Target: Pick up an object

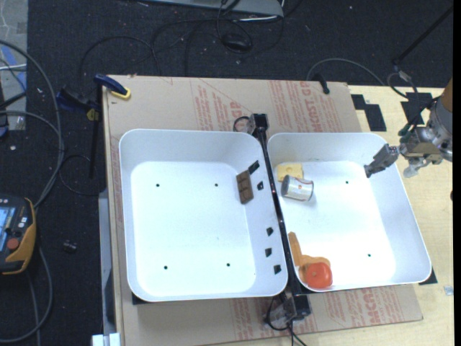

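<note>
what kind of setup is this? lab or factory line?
Likely a robotics lab grasping bench: two white bins on a cardboard sheet, loose cables on the dark floor, and a gripper at the right bin's edge.

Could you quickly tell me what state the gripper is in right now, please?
Gripper: poised over the right bin's far right edge, nothing seen between it; open or shut cannot be told.

Two white bins are sitting side by side to the left of the pincer (392, 157): the nearer bin (389, 225) is holding one yellow piece (289, 170), one silver can (297, 188) and one orange-red toy (314, 269), while the farther bin (144, 193) is holding one brown bar (245, 188).
</note>
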`<action>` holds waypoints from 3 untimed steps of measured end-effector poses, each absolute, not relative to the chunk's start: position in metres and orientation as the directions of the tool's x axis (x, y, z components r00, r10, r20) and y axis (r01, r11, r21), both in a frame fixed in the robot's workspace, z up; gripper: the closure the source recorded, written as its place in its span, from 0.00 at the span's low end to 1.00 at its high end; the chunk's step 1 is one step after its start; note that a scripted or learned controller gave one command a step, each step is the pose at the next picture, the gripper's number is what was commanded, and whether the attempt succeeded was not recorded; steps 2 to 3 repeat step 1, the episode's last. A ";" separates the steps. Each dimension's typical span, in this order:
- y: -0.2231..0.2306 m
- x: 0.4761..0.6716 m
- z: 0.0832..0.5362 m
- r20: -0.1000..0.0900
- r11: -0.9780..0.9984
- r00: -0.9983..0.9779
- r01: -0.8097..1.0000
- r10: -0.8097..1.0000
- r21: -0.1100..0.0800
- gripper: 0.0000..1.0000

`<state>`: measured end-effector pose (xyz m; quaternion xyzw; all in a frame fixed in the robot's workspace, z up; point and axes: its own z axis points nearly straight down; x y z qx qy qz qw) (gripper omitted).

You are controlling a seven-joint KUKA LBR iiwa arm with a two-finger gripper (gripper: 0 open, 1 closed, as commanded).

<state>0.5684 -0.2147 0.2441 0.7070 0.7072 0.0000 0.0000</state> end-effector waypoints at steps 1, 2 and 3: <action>-0.222 0.612 0.234 0.000 0.001 -0.001 1.000 1.000 -0.001 0.00; -0.222 0.612 0.234 0.000 0.001 -0.001 1.000 1.000 -0.001 0.00; -0.222 0.612 0.234 0.000 0.001 -0.001 1.000 1.000 -0.001 0.00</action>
